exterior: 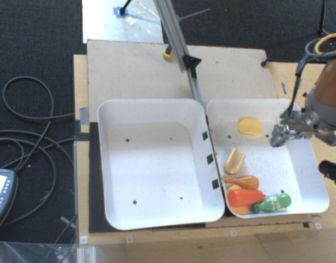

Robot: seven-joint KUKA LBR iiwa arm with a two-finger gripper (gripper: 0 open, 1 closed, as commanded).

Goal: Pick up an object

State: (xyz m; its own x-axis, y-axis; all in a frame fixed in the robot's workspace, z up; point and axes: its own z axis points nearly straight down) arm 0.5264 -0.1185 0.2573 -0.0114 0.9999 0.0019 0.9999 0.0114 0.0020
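- Here, the grey arm with its orange band (pixel 328 86) reaches in from the right, and its metallic end effector (pixel 278 136) hangs over the right-hand shallow white plastic bin (pixel 307 174), near that bin's upper right part.
- Whether the end effector is spread or pressed together cannot be told (it is small and seen from a slant); nothing shows between its tips.
- A flat, rounded yellow piece (pixel 249 126) lies on the bin floor just to the left of the end effector, apart from it.
- Lower in the same bin, a pale tan wedge-shaped piece (pixel 234 160) lies near the dividing wall.
- Below it sits an orange drumstick-shaped toy (pixel 242 181), and under that a red-orange blocky toy (pixel 245 196), the two close together.
- A small green plastic bottle with a white label (pixel 272 203) lies on its side at the bin's lower edge, touching the red-orange toy.
- The left-hand shallow white bin (pixel 115 163) stands beside the right one, their walls meeting in the middle.
- Both bins rest on the light wooden bench (pixel 135 70).
- Black cables (pixel 25 114) loop over the dark floor to the left.
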